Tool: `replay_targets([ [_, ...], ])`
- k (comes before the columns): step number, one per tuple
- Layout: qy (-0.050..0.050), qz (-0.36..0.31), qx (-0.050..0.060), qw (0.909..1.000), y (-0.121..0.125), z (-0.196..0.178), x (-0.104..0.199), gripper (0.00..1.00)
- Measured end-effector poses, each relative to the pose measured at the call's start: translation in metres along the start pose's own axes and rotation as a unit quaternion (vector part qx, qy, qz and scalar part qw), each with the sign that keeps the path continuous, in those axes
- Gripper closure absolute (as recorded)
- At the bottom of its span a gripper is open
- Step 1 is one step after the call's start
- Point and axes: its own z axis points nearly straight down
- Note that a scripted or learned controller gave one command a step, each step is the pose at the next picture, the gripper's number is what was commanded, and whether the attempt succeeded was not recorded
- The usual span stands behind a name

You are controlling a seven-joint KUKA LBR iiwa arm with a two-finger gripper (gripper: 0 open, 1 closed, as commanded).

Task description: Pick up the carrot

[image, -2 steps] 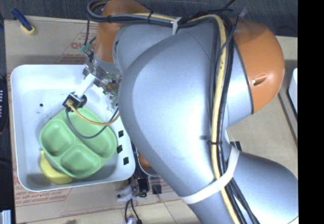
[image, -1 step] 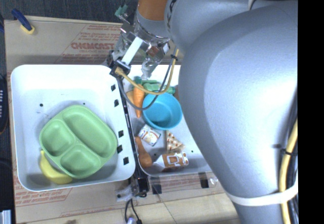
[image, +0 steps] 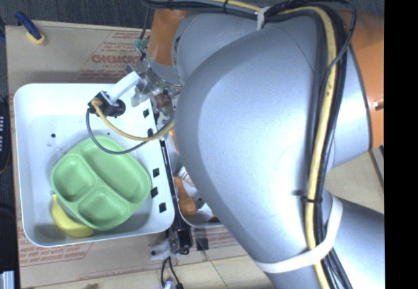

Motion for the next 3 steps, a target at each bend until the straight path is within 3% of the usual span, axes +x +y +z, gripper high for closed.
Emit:
replay_targets([
  [1, 0.005, 0.006, 0.001, 1.0000, -0.078, 0.091, -0.075, 0.00],
  [2, 0.001, 0.002, 0.005, 1.0000, -0.079, 0.082, -0.076, 1.00],
  [3, 0.007, -0.022, -0.002, 0.9997, 0.005, -0.006, -0.061, 1.00],
])
